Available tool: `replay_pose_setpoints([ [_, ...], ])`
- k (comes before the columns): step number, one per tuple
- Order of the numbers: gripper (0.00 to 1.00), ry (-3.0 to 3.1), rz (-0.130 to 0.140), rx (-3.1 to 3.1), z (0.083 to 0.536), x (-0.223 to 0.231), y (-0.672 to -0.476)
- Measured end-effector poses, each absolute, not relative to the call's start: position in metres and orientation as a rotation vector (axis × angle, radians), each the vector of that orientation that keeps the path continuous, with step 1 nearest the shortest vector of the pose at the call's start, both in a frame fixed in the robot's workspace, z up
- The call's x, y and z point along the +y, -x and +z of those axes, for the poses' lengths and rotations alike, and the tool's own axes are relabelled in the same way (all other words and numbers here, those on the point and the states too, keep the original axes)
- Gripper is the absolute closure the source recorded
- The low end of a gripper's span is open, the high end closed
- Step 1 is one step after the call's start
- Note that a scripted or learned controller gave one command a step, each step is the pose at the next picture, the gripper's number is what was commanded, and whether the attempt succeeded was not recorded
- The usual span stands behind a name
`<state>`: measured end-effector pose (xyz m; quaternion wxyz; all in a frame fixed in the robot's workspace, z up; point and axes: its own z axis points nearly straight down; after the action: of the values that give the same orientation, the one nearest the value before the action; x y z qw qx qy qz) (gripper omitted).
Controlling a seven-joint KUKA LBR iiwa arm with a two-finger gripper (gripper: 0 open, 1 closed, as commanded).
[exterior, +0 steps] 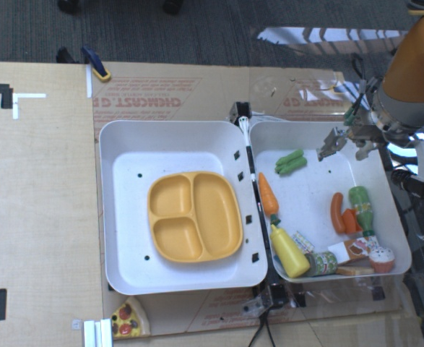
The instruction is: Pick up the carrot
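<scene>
The carrot (268, 194), orange with a green top, lies along the left wall of the right bin (309, 186). My gripper (342, 144) hangs over the bin's far right part, well to the right of the carrot and above it. Its fingers (329, 144) look spread apart with nothing between them. The grey arm with its orange band (412, 56) comes in from the upper right.
Green beans (291, 162) lie near the bin's back. A yellow bottle (289, 251), a sausage (336, 212), a green bottle (360, 207), a cupcake (380, 256) and other toy foods crowd the front right. A yellow divided plate (194, 215) sits in the left bin (125, 194).
</scene>
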<state>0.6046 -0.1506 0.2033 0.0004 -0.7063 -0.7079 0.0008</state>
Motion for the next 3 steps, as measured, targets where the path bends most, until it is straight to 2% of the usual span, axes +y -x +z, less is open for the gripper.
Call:
replay_pose_setpoints([
  [1, 0.00, 2.397, 0.002, -2.030, 0.0910, -0.1025, -0.5440],
  [2, 0.00, 2.616, 0.001, -1.737, 0.0912, -0.0983, -0.5353],
  [3, 0.00, 2.708, 0.003, -1.590, 0.0911, -0.0941, -0.5366],
])
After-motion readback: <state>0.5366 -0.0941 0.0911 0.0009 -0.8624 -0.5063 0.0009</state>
